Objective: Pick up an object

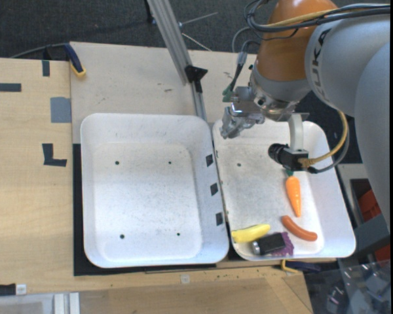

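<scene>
camera view: pincer (230, 128) above right bin (334, 241).

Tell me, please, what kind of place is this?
Probably a robotics lab set up for grasping trials. A KUKA arm with its hand reaches over two white bins on a bench; toy items such as a carrot lie in the right bin.

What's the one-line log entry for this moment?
gripper: above right bin far-left corner, holding nothing seen | carrot, sausage, banana, black-purple item: lying in bin, near end | pick: not done
</scene>
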You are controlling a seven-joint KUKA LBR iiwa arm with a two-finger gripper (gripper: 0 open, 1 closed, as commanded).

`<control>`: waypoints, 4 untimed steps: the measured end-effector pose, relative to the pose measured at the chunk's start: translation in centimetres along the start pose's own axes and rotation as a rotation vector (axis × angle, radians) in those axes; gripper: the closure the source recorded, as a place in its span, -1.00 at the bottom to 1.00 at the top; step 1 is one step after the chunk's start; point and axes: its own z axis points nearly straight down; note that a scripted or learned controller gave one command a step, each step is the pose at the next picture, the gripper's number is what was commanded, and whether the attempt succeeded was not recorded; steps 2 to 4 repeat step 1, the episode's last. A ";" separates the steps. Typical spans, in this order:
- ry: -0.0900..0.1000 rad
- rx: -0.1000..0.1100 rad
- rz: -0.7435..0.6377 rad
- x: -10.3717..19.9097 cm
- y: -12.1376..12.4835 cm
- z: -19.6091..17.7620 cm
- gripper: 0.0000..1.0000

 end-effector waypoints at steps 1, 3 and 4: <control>0.000 -0.001 -0.001 6.0 -1.6 0.4 1.00; 0.000 -0.001 -0.001 6.0 -1.6 0.4 1.00; 0.000 -0.001 -0.001 6.0 -1.6 0.4 1.00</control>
